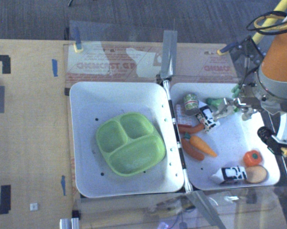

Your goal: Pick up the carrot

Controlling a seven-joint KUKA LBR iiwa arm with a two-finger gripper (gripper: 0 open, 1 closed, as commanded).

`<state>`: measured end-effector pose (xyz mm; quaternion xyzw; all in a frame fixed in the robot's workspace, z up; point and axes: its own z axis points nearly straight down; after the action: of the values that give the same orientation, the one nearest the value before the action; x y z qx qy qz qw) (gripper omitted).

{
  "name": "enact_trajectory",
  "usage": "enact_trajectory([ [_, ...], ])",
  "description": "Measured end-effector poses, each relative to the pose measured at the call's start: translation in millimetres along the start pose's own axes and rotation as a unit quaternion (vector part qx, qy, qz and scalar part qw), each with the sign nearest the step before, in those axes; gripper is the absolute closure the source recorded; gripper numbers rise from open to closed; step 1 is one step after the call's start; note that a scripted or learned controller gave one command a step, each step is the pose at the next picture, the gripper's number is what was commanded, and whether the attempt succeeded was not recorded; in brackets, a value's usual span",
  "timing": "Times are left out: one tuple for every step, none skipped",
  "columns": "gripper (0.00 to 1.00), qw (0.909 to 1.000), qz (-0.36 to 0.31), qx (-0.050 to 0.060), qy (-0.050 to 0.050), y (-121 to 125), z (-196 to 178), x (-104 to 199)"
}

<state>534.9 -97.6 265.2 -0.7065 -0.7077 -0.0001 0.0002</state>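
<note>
The carrot (204,145) lay in the right bin (239,175), beside a sausage (193,151). The end effector (226,109) hovered above it near a can (191,102); its state I couldn't tell. No label was readable.

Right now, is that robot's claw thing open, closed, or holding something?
End effector: cannot be told; it sits low in the right bin, above the carrot, which lies apart from it on the bin floor, not held.
</note>
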Motion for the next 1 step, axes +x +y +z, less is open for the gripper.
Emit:
enact_trajectory([
  [1.00, 1.0000, 0.001, -0.001, 0.000, 0.7, -10.2, -0.4],
])
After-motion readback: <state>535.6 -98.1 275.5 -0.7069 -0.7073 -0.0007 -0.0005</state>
